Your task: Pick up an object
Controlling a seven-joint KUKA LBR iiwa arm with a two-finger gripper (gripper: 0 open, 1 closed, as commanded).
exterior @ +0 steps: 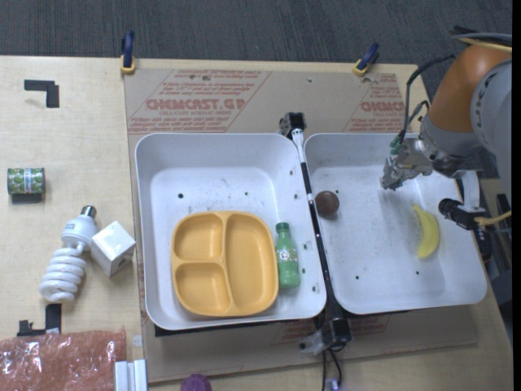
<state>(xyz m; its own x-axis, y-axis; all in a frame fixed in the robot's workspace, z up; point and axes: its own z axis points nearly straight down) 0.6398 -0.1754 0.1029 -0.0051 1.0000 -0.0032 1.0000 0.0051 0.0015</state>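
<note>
- Bench carries two white bins; right bin point(366, 296) holds banana point(426, 233) and brown ball point(327, 203)
- Gripper point(394, 175) hovers above bin floor, nothing visibly held; finger state: cannot tell
- Approach step; next needs descent onto banana

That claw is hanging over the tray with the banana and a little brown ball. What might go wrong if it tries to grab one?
The brown ball sits near the right bin's left wall and looks round, so it could roll away from a touch. The banana lies near the right wall, leaving little room beside it. The gripper hangs between them, over neither, so closing there would likely catch nothing.
</note>
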